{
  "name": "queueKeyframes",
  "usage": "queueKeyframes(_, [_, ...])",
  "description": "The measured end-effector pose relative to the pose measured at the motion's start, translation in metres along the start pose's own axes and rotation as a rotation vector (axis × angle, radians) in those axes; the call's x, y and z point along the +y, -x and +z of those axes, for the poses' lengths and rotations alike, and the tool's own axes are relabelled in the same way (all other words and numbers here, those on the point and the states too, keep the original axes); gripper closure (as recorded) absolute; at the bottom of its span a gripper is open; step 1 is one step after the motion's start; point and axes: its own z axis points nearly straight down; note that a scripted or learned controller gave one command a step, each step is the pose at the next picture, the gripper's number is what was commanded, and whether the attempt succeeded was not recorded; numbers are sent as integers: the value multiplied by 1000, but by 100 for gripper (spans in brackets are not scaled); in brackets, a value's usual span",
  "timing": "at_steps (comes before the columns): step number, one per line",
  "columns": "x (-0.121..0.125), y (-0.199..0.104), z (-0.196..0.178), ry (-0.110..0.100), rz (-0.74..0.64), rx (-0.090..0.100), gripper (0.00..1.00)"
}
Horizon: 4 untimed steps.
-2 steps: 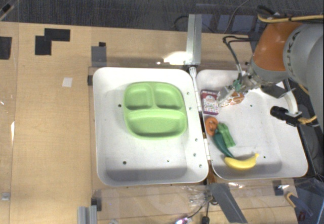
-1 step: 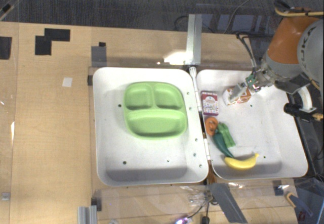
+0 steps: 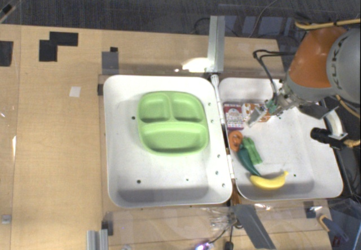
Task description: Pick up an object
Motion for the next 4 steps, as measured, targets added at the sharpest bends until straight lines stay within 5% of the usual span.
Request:
queueKeyframes(1, [39, 27, 15, 12, -6, -8, 0])
queueKeyframes(2, [54, 37, 15, -20, -32, 15, 0])
queueKeyframes(4, [53, 38, 16, -19, -50, 14, 0])
